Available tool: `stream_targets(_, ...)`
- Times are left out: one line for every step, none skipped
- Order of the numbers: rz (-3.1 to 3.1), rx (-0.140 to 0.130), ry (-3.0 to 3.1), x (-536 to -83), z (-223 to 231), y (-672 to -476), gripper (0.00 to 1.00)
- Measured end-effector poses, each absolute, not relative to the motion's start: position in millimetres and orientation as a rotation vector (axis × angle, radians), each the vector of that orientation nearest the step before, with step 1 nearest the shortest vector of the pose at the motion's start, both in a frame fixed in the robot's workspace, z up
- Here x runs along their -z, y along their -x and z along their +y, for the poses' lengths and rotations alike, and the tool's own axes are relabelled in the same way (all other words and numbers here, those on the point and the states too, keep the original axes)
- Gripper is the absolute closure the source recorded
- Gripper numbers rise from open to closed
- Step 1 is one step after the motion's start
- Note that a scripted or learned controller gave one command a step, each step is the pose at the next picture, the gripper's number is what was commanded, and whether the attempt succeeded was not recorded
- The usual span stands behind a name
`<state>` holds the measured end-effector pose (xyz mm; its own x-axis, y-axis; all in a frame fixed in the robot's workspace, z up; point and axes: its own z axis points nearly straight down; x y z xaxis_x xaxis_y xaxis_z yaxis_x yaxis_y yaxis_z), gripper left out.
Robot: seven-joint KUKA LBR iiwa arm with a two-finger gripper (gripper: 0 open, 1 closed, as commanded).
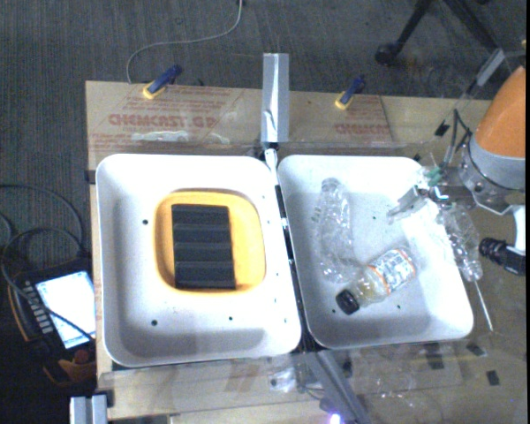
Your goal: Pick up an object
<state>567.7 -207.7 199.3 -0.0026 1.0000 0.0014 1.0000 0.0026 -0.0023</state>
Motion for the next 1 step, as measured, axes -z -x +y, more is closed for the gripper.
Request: stream_targets(-2.402, 0.012, 2.024, -97.3, -216.3, -535.1, 0.0)
